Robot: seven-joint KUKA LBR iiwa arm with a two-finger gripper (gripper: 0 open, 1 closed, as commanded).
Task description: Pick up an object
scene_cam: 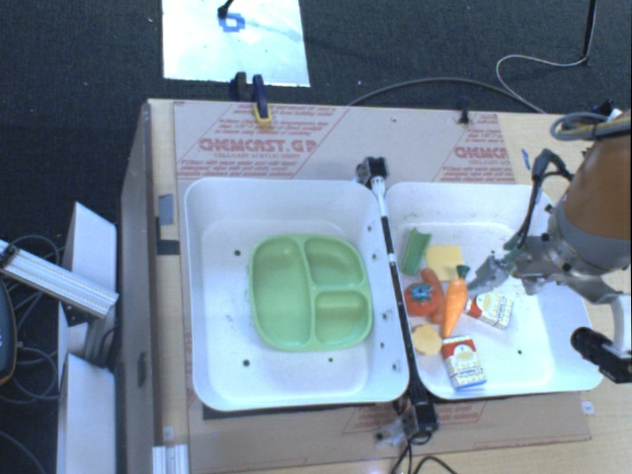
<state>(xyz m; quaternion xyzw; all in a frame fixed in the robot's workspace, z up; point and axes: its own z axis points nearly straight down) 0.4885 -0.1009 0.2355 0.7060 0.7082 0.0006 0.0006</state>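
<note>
Reaching in from the right, the grey arm (597,215) with its orange band is seen above the right bin (538,363), and its gripper (486,276) is lowered toward the cluster of toy food there. Whether the fingers are released or clenched cannot be told, since they are small and blurred against the items beneath them; nothing is clearly seen between them.

The task's things are gathered in the left half of the right bin. An orange carrot (454,306) is laid at a slant just beside the gripper tip, touching a red tomato-like piece (424,300). A green pepper-like piece (416,251) is placed near the bin's divider, with a yellow block (444,261) just beside it. A pale yellow round piece (427,340) is found below the tomato-like piece, and a small red-and-white carton (463,363) lies nearest the bin's front edge. Another red-and-white packet (491,309) is seen to the right of the carrot, close under the gripper.

In the left bin (212,294), a light green divided plate (311,292) with three compartments is set flat near the middle. Both bins are carried by a desk (296,141) covered with printed cardboard, and a blue-and-yellow clamp (259,97) is fixed at its far edge.
</note>
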